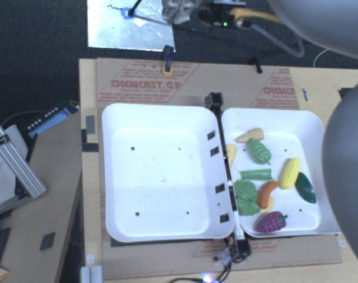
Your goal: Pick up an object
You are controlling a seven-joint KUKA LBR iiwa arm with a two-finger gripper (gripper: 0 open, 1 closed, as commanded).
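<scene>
So I'm standing by the bench and the big grey robot arm (345, 158) is looming in from the right, blurry and close, hanging over the right edge of the right-hand shallow white plastic bin (311, 121). I can't tell how its gripper is set or whether it's got hold of anything. All the toy food is sitting in that right bin. A pale yellow-orange corn piece (250, 136) is lying near the back, and a bumpy bright green toy vegetable (260, 152) is lying just in front of it. A flat green bean pod (256, 174) is lying crosswise in the middle, with a yellow plastic corn cob (290, 173) tilting to its right and a dark green oval piece (305, 188) just beside the cob, nearest the arm. Closer to me, a green leafy lettuce piece (246, 197) is touching a small orange carrot-like piece (266, 193), and a purple plastic bunch of grapes (271, 221) is sitting near the front wall. Something small and yellow (231, 154) is peeking out right at the divider, can't tell what it is. The left-hand white bin (117, 158) is butting up against the right one, with black clips (213, 151) running along the seam. Both are resting on a brown sheet with red lettering (143, 82), and a yellow clamp (167, 68) is pinching its back edge.
</scene>
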